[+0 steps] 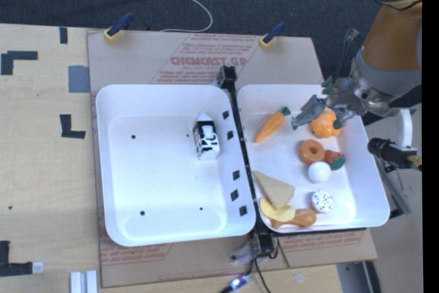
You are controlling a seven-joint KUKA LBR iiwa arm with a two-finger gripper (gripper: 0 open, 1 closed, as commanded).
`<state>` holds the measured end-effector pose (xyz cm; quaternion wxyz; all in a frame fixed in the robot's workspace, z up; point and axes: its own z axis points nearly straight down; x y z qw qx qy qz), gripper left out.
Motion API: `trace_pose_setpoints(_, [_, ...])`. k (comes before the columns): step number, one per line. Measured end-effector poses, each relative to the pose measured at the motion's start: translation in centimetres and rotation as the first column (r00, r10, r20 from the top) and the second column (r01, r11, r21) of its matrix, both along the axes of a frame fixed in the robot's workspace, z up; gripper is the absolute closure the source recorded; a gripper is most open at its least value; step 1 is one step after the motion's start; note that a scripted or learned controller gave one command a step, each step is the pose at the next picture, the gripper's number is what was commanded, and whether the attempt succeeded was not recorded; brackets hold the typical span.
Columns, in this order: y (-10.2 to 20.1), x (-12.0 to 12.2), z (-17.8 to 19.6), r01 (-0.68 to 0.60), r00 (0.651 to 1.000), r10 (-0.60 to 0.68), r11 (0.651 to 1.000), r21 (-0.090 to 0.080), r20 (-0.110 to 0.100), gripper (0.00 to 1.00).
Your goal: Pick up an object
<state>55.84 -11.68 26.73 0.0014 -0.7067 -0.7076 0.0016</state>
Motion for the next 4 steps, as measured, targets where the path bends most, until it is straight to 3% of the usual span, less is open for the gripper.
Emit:
trace_pose_setpoints(1, [-2.8,-2.4,20.4,0.002,1.000,-0.002,1.000,-0.005,0.018,0.00])
trace_pose_setpoints(2, [4.9,-4.9,12.9,-0.006,1.000,0.006,1.000,0.003,-0.007,0.00])
trace_pose_setpoints(3, [4.5,-4.7,14.1,-0.003,1.000,0.003,1.000,-0.001,-0.004,1.00])
trace_pose_setpoints(4, [3.2,-7.4,18.4,0.001,1.000,-0.001,1.000,-0.001,0.004,1.00])
